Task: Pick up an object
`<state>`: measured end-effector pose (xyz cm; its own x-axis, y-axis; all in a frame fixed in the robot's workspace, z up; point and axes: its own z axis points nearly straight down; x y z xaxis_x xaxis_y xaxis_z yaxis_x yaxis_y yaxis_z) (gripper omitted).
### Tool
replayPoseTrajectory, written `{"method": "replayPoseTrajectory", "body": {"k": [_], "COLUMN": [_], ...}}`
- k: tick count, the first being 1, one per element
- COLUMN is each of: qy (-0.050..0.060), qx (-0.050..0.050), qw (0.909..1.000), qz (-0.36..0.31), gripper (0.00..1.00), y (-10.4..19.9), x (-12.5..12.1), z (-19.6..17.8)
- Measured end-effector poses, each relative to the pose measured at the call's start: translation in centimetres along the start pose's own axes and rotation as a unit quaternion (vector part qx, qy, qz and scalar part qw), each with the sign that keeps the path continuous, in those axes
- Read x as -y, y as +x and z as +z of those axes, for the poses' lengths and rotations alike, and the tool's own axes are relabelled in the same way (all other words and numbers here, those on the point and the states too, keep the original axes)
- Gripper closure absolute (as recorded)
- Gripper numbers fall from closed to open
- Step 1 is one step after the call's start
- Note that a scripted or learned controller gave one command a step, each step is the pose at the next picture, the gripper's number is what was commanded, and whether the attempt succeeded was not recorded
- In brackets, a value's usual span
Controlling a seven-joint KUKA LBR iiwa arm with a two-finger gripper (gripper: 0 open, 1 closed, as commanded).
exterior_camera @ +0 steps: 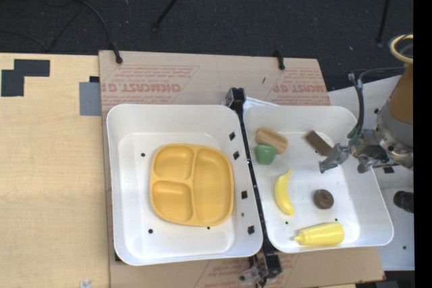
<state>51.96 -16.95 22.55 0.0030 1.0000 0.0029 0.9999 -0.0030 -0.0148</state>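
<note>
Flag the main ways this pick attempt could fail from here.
The gripper hangs at the right bin's right side, between the brown block and the round brown piece, over neither, so a straight descent may close on bare floor. The bun and green piece touch, so reaching for one could shove the other.

Over in the left bin point(128, 145), a yellow divided plate point(192, 184) lies flat near the middle. Both bins rest on a cardboard sheet point(202, 81) with red printing, and dark cables point(81, 3) trail across the black floor behind.
</note>
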Motion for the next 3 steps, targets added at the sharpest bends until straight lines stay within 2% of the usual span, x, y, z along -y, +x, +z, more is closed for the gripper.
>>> {"method": "replayPoseTrajectory", "body": {"k": [1,2,3], "qy": [-0.007,-0.003,-0.002], "qx": [0.002,0.0,0.0], "qw": [1.0,1.0,1.0], "qz": [-0.002,-0.002,-0.001], "gripper": [0.0,0.0,0.0], "y": [0.0,0.6,0.6], "x": [-0.3,0.2,1.1], "z": [-0.7,4.0,10.1]}}
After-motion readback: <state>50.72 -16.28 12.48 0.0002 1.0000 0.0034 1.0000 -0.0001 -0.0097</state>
